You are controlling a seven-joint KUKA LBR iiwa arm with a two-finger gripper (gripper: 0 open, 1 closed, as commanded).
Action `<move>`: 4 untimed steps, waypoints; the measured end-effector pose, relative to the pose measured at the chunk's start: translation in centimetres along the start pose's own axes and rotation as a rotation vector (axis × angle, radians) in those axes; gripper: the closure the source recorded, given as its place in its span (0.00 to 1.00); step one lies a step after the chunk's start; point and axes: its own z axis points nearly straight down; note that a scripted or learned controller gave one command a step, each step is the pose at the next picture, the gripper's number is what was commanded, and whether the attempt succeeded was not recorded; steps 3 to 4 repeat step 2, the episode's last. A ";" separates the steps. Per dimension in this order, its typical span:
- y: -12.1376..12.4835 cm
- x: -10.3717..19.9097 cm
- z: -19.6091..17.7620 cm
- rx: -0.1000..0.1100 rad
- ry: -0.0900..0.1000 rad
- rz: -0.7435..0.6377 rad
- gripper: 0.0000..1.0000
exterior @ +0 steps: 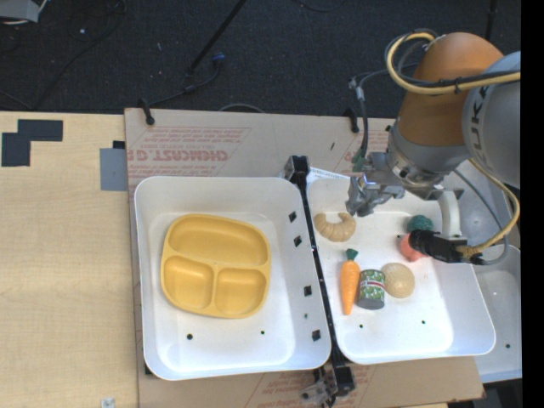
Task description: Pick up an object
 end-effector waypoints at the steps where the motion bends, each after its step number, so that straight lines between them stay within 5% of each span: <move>1: -1.9 5.6 1.3 0.003 0.000 -0.001 1.00; 2: -2.8 11.2 1.8 0.002 0.000 -0.001 1.00; 4: -2.8 11.2 1.8 0.002 0.000 -0.001 1.00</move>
